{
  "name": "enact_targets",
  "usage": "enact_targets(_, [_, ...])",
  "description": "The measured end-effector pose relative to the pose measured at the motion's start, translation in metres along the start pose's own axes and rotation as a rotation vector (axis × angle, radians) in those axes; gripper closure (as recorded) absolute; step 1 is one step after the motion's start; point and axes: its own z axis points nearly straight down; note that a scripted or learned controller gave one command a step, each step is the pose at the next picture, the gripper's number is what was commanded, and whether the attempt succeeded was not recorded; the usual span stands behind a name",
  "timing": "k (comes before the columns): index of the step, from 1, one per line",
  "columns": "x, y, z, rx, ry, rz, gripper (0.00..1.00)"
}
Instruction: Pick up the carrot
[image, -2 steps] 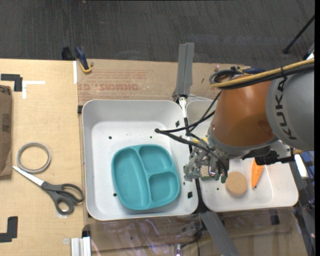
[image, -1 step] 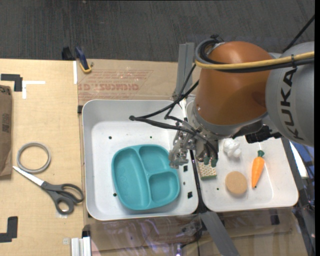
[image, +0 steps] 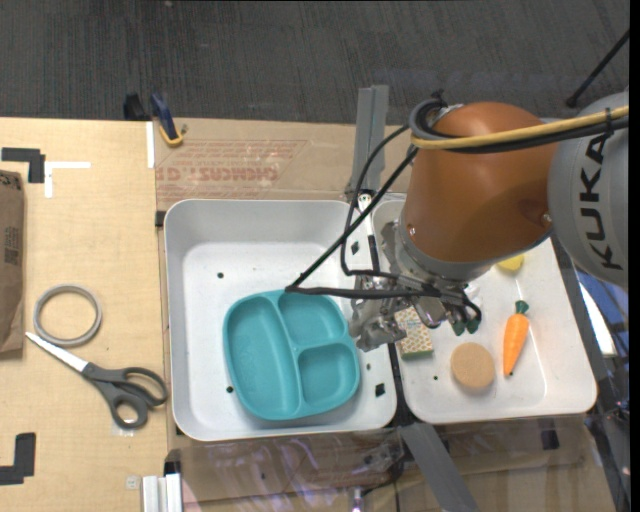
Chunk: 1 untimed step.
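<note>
I can't tell how the jaws are standing; the gripper is hanging over the right bin's left edge. The carrot is lying near its right edge, beside a tan disc and a speckled sponge.

Grey arm with black lettering, glossy orange band, yellow cable; tool details blurred.

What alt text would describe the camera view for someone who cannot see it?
A grey and orange robot arm hangs over two white bins, its gripper near the wall between them. An orange carrot lies in the right bin beside a round tan piece; a teal divided tray fills the left bin.
</note>
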Motion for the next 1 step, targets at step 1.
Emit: enact_targets(1, [0.0112,-0.0814,0.0786,0.000,0.001,0.144,1.00])
